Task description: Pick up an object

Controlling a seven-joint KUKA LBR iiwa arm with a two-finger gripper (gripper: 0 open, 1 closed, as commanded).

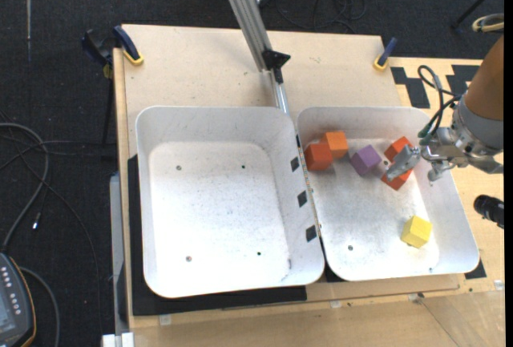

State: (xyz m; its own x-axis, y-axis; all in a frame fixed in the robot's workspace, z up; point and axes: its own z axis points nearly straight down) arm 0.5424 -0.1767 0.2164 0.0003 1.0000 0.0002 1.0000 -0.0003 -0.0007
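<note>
Landmark: the right-hand shallow white plastic bin [449, 201]; all places are read from it.

Task thing: a small red-orange block [398, 163], lying tilted near the bin's far right corner. A light grey finger [398, 163] of the end effector [413, 161] lies across its face. Whether the block sits between the fingers is not clear from this angle, and I cannot tell if they are apart or together.

Handling, as a judgement: a rigid little cube, likely light, with flat faces and hard edges. It should not deform or break. The faces may be smooth, so a hold on two opposite flat sides, square on, looks safer than one across corners; tilted as it is, it could twist or squirt out.

Around it: a small purple cube [366, 159] sits just beside it toward the bin's middle, close enough to be nudged. Further toward the bin's left wall, a red-orange cube [318, 155] and a lighter orange cube [337, 143] touch each other. A yellow cube [416, 231] lies well apart, nearer the front rim. The bin's right wall is close behind the arm's wrist, leaving little room on that side.
</note>
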